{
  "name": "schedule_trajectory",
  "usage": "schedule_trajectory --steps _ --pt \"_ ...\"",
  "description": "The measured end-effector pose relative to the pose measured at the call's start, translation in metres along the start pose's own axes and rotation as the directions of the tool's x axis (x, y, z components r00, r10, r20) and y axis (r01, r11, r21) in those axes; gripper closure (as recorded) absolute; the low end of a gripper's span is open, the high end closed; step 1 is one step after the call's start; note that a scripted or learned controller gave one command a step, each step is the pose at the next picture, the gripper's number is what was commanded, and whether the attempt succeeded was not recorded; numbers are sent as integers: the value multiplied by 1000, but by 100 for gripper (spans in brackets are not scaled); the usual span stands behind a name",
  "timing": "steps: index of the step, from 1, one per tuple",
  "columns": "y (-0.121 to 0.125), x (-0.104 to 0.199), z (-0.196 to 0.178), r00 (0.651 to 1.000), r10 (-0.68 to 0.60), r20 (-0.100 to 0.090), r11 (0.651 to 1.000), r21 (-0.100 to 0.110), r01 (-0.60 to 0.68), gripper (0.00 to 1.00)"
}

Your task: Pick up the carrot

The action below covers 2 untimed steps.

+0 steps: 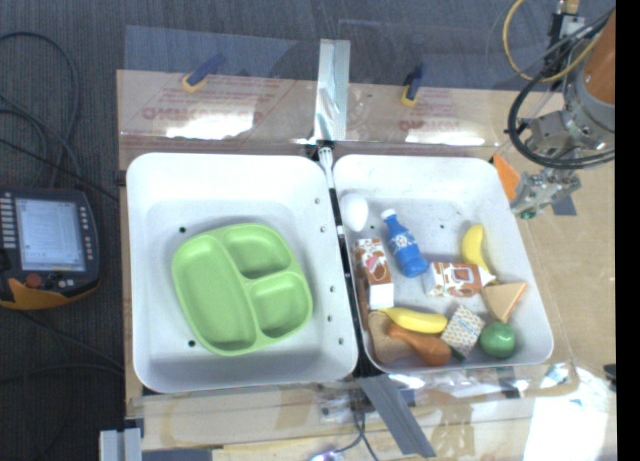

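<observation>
The carrot [506, 178] lies at the right bin's [430, 169] upper right rim, just left of the gripper [545, 194], whose grip state I cannot tell.

End effector [545, 194] stands outside the right bin's [425, 167] upper right corner, with an orange piece [507, 178] on the rim just left of it. Immediately left, the bin floor is open. Below and left, access is obstructed by a crowded cluster: bottle [404, 243], banana [475, 247], carton [459, 277], green ball [498, 338].
</observation>
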<state>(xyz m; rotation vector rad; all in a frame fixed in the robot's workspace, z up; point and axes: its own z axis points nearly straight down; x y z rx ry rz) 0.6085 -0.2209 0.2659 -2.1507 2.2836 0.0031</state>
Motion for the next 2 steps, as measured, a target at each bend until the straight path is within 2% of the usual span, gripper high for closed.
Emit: schedule_trajectory --steps 1,2 --pt "43 -53 56 994 -109 3 994 -6 109 100" --pt "42 -54 45 994 -107 4 994 -2 107 100"
